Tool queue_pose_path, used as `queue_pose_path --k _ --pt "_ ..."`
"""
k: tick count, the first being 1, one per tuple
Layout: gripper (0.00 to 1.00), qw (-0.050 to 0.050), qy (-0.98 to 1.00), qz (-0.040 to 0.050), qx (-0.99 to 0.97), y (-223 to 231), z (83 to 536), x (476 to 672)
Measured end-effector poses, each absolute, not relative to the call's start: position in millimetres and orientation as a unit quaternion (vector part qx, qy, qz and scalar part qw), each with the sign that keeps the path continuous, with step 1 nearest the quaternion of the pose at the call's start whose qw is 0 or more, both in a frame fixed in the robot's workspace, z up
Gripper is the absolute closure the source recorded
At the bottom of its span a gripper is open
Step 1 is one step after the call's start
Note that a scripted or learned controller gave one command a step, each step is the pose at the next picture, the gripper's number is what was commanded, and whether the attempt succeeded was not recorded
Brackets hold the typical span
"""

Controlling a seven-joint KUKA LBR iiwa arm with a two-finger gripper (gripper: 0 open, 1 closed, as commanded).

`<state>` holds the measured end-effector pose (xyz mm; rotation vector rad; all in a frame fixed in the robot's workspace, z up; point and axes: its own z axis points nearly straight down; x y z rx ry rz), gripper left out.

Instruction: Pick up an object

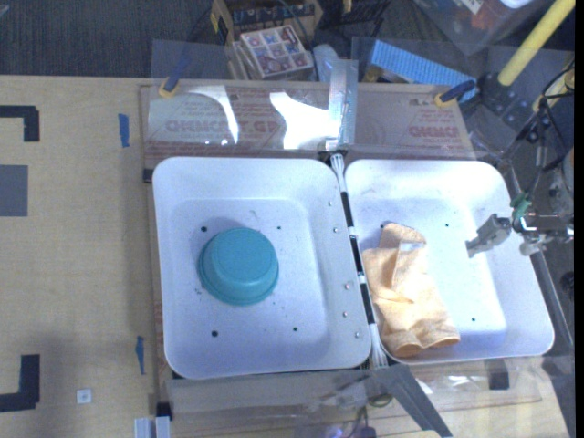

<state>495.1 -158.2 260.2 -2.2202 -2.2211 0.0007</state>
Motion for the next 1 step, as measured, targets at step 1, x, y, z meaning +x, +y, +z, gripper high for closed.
queue_pose_path --k 1 --pt "0.0 -0.001 -0.775 -0.0004 -0.632 -111.0 165.7 577.1"
